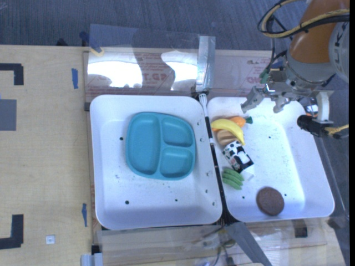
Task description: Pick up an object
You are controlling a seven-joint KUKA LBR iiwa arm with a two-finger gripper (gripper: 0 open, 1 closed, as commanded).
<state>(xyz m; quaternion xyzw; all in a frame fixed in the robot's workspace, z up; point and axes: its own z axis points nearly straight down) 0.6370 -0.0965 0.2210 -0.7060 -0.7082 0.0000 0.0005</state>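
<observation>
The right bin point(299, 148) holds a cluster along its left wall: a yellow banana point(227, 127), a small orange piece point(238, 121) behind it, a black-and-white patterned item point(237, 155) and a green pod-like item point(233, 178). A brown round disc point(270, 200) lies near the bin's front. My gripper point(263, 104) hangs over the bin's back edge, up and to the right of the banana. Its two fingers are spread apart and open, with nothing between them.
A blue divided plate point(161, 146) lies in the left bin point(111, 193). A clear plastic sheet and a metal post point(205, 62) stand behind the bins. A black cable end point(310, 124) hangs beside the arm at the right.
</observation>
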